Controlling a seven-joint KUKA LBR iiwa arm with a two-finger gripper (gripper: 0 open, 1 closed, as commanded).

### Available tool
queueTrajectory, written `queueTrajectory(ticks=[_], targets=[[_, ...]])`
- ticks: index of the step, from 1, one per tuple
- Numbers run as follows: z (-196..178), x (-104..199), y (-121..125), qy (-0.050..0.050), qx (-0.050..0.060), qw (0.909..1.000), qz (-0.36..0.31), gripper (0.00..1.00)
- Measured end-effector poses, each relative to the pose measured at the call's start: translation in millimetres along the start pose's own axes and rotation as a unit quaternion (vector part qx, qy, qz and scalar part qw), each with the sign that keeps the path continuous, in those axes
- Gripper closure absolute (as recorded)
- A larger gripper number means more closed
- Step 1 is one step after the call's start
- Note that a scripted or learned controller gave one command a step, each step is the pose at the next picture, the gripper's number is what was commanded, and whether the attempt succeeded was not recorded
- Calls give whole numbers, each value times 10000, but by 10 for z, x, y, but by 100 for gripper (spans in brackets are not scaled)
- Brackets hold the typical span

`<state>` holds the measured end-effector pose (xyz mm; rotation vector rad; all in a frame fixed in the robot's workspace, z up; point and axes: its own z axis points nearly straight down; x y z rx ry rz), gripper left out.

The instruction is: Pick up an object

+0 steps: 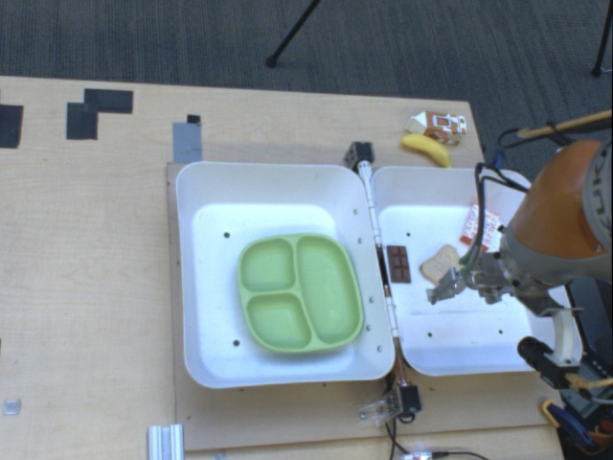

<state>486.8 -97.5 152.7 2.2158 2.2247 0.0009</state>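
Note:
In the right bin (460, 353) lie a tan slice of toast (439, 261), a brown chocolate bar (397, 264) near the left wall, and a red-and-white packet (482, 226) partly under the arm. My gripper (448, 287) hangs low over the bin's middle, just below and right of the toast, close to its lower edge. Nothing shows clearly in its grasp. The grey arm with its orange band (575, 209) covers the bin's right side.
The left bin (206, 257) holds a green divided plate (299, 293). A banana (426, 148) and a small carton (442, 123) lie on the bench behind the right bin. A divider rail (378, 257) runs between the bins.

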Motion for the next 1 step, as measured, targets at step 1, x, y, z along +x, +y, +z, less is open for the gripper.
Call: queueTrajectory(ticks=[1], targets=[[663, 109, 17, 1, -24, 10000, 13, 0]])
